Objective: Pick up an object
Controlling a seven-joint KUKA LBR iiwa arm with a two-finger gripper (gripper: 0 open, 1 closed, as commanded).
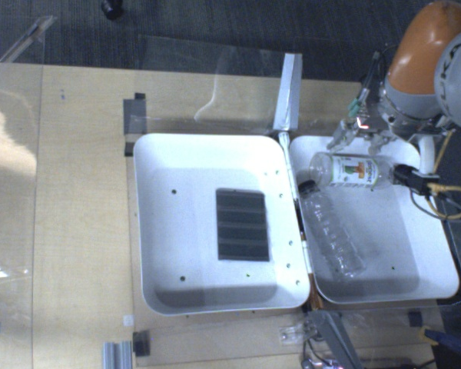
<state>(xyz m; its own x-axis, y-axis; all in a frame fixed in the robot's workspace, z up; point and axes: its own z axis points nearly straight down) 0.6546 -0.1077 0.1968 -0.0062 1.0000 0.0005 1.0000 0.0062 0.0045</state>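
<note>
The gripper [363, 131] hangs over the far end of the right bin [438, 283]; whether its fingers are spread or closed cannot be told. Just on its near side a clear bottle [346, 170] with an orange label lies on its side, its long axis running left-right, its dark cap toward the left bin [161, 229], which holds a dark ribbed block [242, 224].

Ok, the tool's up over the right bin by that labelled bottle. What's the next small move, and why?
Probably a short descent onto the labelled bottle. The tool sits at the far edge of the right bin, just above the bottle, which lies on its side with nothing visibly gripped. A second clear bottle lies nearer, so keep the approach on the labelled one.
</note>
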